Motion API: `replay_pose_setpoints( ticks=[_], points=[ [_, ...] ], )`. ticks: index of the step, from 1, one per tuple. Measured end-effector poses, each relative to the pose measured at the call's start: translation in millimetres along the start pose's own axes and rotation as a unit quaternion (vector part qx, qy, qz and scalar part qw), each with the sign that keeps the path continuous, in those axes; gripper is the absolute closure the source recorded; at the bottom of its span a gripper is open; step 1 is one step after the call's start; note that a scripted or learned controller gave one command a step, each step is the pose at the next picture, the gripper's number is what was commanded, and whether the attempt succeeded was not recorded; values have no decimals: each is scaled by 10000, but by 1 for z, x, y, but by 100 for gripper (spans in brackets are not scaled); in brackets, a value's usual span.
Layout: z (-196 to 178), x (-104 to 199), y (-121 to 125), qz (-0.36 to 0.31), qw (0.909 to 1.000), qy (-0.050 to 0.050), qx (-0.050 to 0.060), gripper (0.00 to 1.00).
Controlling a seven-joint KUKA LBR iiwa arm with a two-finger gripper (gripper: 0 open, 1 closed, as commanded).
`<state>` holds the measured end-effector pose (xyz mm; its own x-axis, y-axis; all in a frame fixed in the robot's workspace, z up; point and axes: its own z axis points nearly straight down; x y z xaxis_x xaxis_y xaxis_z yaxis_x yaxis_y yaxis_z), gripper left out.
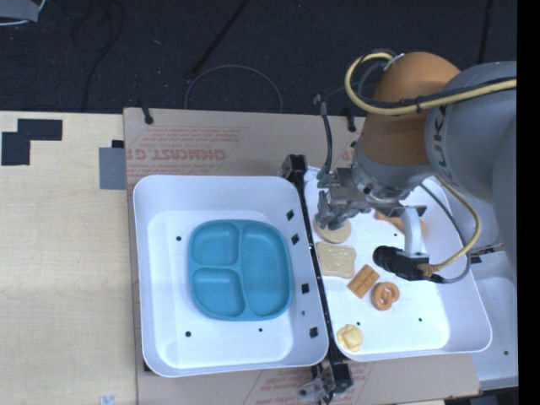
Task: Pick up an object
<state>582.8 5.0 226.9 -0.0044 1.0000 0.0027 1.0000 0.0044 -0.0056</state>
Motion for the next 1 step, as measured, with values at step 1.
replay_pose_setpoints(
  ticks=[1],
  points=[
    [-7, 58, -13, -3, 10000, 1, -3, 100]
  ],
)
